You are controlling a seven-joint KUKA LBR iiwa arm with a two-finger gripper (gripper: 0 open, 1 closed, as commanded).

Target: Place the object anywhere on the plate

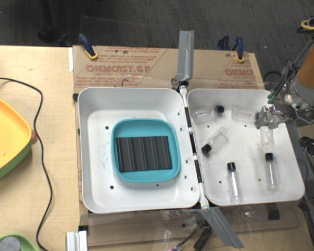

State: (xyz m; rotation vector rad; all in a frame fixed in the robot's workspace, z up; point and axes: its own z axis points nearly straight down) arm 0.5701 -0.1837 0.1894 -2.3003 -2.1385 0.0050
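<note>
From my remote station, nearest the camera in the right shallow white bin (290, 190), I see two clear plastic vials with black caps standing lengthwise: one at about 6 o'clock of that bin (233, 179) and another at about 4 o'clock (270, 170), a little apart from each other. Just beyond them, toward 9 o'clock, a third clear vial (213, 141) lies tilted near the divider between the bins. In the left shallow white bin (91, 140), the teal rectangular plastic plate with a dark ribbed centre (145, 151) sits at the middle, well apart from every vial. Farther back in the right bin, at 11 o'clock, a fourth clear vial with a black cap (208, 111) lies on its side. At 2 o'clock of the right bin the grey two-finger gripper (266, 120) hangs over the rim area, with a clear vial (266, 136) directly below it; I cannot tell whether the fingers grip it or how they stand. Beyond both bins lies a brown cardboard sheet (125, 66) held by blue-and-yellow clamps (87, 45). At far 9 o'clock, yellow plastic dishes (5, 135) rest on the wooden bench (47, 192).
</note>
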